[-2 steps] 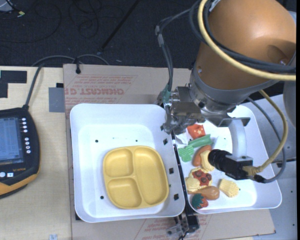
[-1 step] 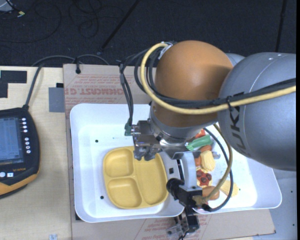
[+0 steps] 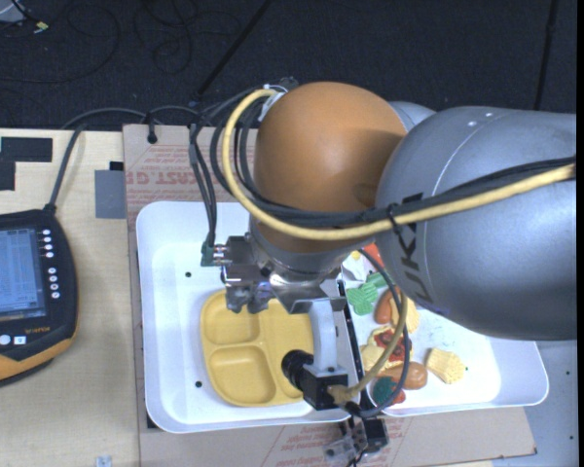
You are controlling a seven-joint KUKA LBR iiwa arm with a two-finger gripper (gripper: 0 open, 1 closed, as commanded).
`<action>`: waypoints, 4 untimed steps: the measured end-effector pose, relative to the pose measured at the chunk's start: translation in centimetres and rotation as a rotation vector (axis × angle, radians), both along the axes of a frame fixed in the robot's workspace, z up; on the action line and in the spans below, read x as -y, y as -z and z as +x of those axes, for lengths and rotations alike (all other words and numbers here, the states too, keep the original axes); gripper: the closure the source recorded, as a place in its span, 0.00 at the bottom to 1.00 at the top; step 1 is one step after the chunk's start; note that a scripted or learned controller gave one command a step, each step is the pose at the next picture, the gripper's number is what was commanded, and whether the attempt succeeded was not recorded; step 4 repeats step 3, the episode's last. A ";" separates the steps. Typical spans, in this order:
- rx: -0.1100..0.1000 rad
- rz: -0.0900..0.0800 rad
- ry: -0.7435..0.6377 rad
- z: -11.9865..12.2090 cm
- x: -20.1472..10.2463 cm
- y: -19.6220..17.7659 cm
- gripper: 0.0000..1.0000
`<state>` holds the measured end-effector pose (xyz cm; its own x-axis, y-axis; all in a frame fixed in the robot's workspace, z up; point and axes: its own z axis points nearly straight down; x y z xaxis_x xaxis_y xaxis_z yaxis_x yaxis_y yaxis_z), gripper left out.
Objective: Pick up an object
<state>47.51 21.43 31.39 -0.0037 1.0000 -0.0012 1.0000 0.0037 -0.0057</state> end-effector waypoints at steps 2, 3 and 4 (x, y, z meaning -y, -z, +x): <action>0.009 0.003 -0.003 6.9 -3.4 2.3 1.00; -0.002 -0.002 0.004 6.6 -2.8 1.5 1.00; -0.002 -0.002 0.004 6.6 -2.8 1.5 1.00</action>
